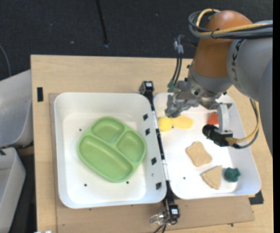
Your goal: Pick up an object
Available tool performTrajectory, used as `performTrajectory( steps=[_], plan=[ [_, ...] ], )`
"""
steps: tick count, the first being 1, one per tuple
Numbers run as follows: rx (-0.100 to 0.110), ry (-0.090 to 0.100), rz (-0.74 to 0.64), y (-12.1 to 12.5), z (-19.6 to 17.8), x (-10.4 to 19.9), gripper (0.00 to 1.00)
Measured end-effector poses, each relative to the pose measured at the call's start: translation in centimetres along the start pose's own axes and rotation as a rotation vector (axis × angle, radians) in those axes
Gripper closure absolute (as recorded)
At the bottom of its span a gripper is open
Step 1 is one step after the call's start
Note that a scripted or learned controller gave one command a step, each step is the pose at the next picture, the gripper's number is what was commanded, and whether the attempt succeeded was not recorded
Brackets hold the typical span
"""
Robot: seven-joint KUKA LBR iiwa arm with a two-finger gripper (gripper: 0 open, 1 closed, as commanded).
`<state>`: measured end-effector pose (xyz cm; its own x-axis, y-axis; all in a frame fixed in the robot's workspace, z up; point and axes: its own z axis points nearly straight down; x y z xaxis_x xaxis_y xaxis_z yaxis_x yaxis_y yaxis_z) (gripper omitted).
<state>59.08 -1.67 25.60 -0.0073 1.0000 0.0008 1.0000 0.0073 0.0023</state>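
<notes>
The table (101, 72) carries two shallow white bins side by side, clipped together along a shared edge, so that items can be taken from one and the other serves as a landing place. The left bin (67, 130) holds a green divided plate (111, 148) lying flat near its middle, well apart from the arm's work. The right bin (246, 178) holds the loose pieces, scattered with gaps between them — spacing that leaves room to come down on one item alone.

The arm (222, 47) reaches in from the right and hangs over the far left corner of the right bin, its end effector (177, 108) just above a yellow object (174, 124), the likeliest thing to be picked. That object lies on the bin floor beside the dividing edge.

Nearer the front lie a tan bread-shaped piece (198, 154), a tan wedge (212, 177), and a small dark green item (232, 174) just beside the wedge. An orange piece (212, 117) is partly covered by the arm's hardware, so its shape is unclear.

The end effector's tips blur into the metal behind them — whether they stand apart or closed I cannot tell, and they may not yet touch the yellow object.
</notes>
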Motion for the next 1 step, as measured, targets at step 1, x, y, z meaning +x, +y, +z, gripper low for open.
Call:
performTrajectory(
  steps=[1],
  plan=[
    [-0.001, 0.0, 0.001, 2.49, -0.67, 4.64, 1.0]
  ],
)
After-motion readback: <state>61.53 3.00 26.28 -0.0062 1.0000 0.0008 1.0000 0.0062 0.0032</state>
